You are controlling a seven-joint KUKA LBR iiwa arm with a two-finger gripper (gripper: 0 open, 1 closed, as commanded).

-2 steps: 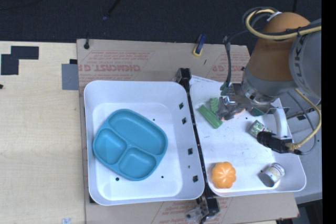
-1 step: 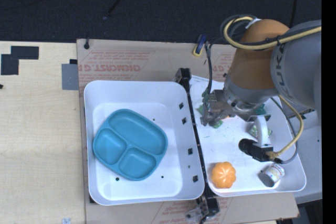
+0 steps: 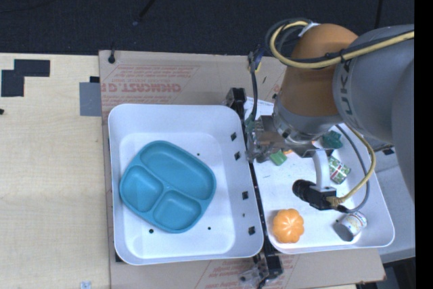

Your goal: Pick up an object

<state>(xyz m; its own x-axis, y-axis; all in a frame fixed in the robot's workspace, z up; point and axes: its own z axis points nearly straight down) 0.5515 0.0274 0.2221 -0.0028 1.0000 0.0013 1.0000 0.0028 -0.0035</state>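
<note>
The two shallow white plastic bins (image 3: 135,120) look smooth with a soft sheen. In the left one lies a teal three-compartment plastic plate (image 3: 168,185), matt and even. The small orange pumpkin-shaped toy (image 3: 287,225) in the right bin looks like ribbed, faintly glossy plastic. Beside it a little silvery cylinder (image 3: 350,225) gleams like metal. The brown printed cardboard sheet (image 3: 176,81) under the bins is dull and papery, and the pale wooden counter (image 3: 47,179) shows fine grain. The arm's grey and orange shell (image 3: 318,78) shines smooth.
</note>
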